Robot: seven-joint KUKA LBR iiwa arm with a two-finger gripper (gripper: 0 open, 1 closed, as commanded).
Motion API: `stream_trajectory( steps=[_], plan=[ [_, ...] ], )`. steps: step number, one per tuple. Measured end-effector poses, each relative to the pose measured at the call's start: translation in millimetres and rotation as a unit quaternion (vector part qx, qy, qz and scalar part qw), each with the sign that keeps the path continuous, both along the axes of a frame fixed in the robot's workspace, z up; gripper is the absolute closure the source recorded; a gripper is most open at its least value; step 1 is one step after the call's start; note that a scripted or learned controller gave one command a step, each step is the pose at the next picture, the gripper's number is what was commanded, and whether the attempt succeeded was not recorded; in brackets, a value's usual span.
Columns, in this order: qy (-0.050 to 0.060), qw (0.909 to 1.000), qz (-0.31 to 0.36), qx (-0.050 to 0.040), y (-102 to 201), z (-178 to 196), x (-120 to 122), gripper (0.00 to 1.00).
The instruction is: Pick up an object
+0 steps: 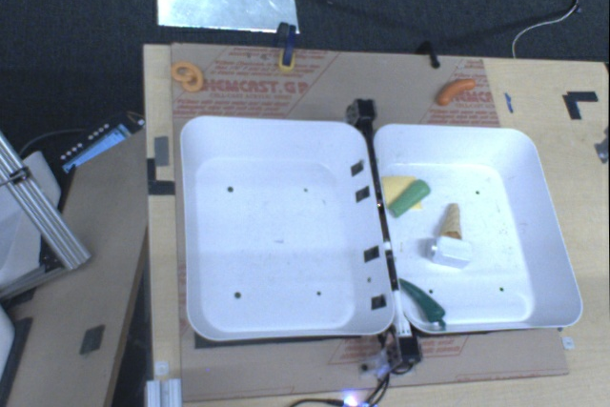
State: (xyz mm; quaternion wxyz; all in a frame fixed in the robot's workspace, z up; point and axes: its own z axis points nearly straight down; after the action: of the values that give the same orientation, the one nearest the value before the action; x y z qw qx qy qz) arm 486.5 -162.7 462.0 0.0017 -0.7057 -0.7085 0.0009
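Two shallow white bins sit side by side on the bench (534,76), joined along a dark hinged seam. The left bin (276,224) shows just its bare white floor with a few small dark dots. The right bin (519,205) holds all the loose objects. Near its far left corner, close to the seam, a green pickle-shaped piece (409,197) lies across a yellow wedge (395,185), the two touching. To the right of them, toward the middle of the bin, a tan cone (451,220) points away from the camera, and just nearer than it, touching or almost so, lies a small white block (449,252). In the near left corner a dark green tool with a grey tip (423,304) lies slantwise against the bin wall.

Outside the bins, on the far part of the bench, an orange pretzel-like ring (188,75) lies at the left and an orange sausage shape (456,91) at the right. As for the claw, open or closed cannot be told.
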Motion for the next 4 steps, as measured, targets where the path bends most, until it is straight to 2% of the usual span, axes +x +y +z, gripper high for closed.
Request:
stream_trajectory(
  steps=[1, 2, 3, 4],
  plan=[
    [-0.008, 1.0000, -0.002, -0.0027, -18.6, 77.7, 0.2, 1.00],
    [0.000, 1.0000, 0.000, -0.0001, -3.6, 4.6, 0.0, 1.00],
    [-0.005, 1.0000, -0.002, -0.0025, -45.2, 26.7, 68.1, 1.00],
    [0.001, 1.0000, -0.002, 0.0005, -43.5, -62.4, 36.6, 1.00]
  ],
)
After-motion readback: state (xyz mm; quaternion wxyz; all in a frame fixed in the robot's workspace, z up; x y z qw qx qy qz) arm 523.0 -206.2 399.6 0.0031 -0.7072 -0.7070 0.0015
